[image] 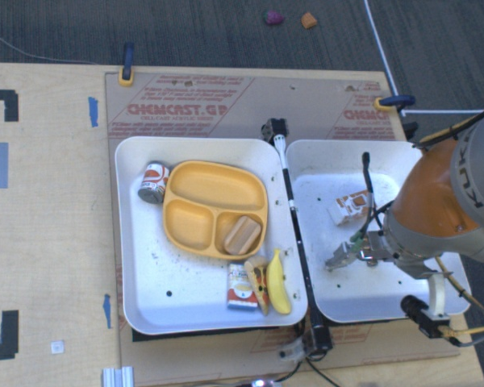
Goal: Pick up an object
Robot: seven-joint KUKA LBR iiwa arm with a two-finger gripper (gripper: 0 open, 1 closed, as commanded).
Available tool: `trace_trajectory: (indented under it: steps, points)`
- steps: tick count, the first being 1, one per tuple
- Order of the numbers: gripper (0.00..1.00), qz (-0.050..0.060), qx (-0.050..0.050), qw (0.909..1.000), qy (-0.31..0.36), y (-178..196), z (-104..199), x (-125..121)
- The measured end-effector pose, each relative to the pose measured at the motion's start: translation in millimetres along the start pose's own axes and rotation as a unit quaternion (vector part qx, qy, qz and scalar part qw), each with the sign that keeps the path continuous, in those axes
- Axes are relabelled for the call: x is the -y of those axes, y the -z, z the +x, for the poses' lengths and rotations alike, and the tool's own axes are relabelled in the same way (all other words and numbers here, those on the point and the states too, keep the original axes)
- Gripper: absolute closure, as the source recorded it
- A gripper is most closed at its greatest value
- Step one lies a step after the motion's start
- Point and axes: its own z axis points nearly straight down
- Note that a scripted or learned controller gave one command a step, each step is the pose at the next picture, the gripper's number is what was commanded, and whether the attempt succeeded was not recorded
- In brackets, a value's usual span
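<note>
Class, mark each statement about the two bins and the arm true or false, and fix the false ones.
1. The yellow divided tray lies in the left bin. True.
2. The banana lies inside the tray. False: it lies on the bin floor below the tray, beside a small carton.
3. The gripper is over the right bin. True.
4. The can is in the right bin. False: it lies in the left bin, against the tray's left edge.
</note>
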Motion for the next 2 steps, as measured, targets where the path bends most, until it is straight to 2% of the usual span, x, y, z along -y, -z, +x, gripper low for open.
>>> trace_trajectory:
  steps: [2]
  points:
    - [0.00, 0.000, 0.001, 1.0000, 0.000, -0.1, 0.5, 0.0]
